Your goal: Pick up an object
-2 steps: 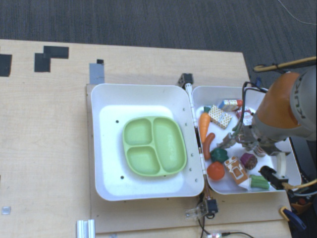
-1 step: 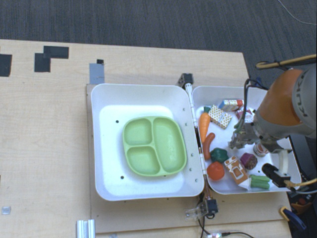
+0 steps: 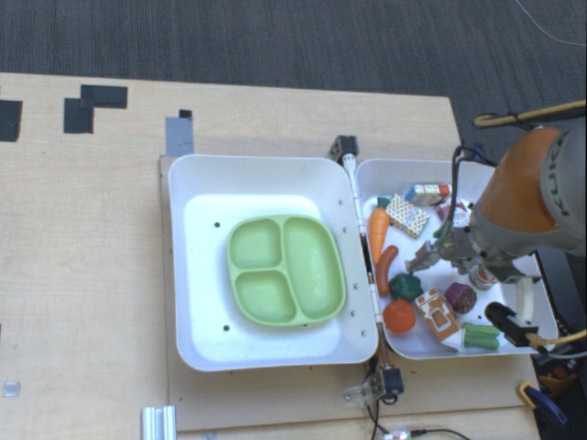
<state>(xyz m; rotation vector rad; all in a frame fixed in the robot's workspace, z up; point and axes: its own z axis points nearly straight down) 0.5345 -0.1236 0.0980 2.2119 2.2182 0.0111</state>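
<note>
Sitting side by side, two white bins [image 3: 183, 246].

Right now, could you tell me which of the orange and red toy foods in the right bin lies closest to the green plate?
The orange carrot: it lies along the right bin's left wall, nearest the green plate. The red sausage and tomato sit further right.

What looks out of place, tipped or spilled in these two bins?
Nothing stands out. The green plate lies flat in the left bin; the carrot, sausage and other toy foods sit jumbled inside the right bin.
</note>
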